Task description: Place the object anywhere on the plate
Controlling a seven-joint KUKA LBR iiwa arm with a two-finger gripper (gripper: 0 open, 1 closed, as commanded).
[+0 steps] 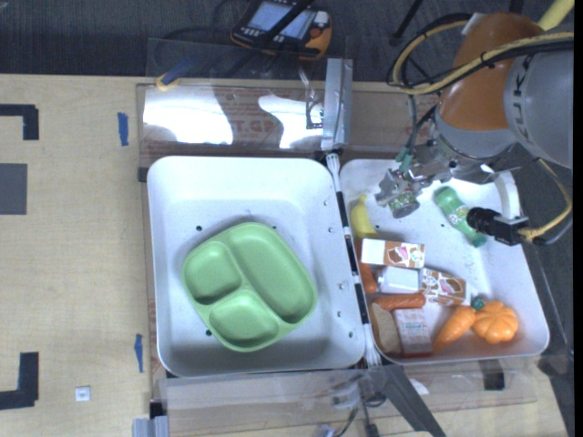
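A green plate [248, 285] with three compartments lies in the left bin [182, 198], with nothing on it. My gripper [400, 198] hangs over the far left part of the right bin [533, 289], well right of the plate. Just below and left of it lies a yellow banana [360, 217]. A green bottle [458, 210] lies to the gripper's right. I see nothing held in the gripper.
The near half of the right bin holds a small printed carton [393, 254], a white packet [401, 280], a flat snack box [412, 328], a carrot [453, 326] and an orange pumpkin [495, 321]. A raised divider [344, 244] separates the bins.
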